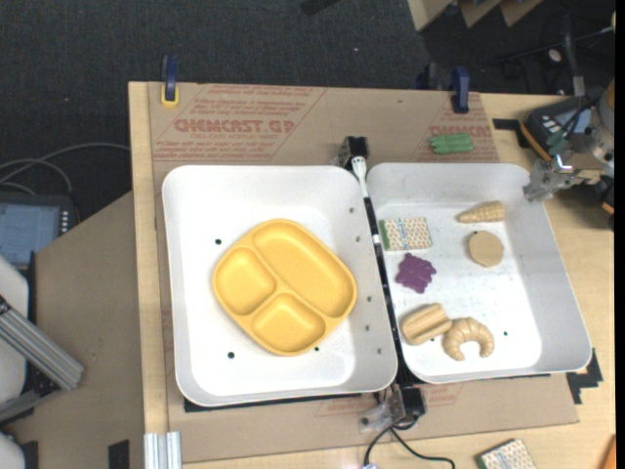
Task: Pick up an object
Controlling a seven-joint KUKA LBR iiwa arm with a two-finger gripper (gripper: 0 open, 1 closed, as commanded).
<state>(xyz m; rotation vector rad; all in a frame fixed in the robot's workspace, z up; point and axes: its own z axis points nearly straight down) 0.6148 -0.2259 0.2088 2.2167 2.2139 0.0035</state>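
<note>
The right bin (547, 291) holds several toy foods. A checkered cracker (406, 233) lies near its left wall, with a purple grape bunch (415, 273) just below it. A pale cone (482, 213) and a round cookie (485, 249) sit toward the back right. A bread roll (424, 322) and a croissant (469, 337) lie at the front. My gripper (543, 182) hangs at the bin's far right corner, above the rim and apart from all the foods, with nothing seen in it.
The left bin (195, 213) holds a yellow divided plate (283, 285). A green block (451, 145) lies on the cardboard behind the right bin. Clamps stand at the board's back edge, and cables and gear lie at the far right.
</note>
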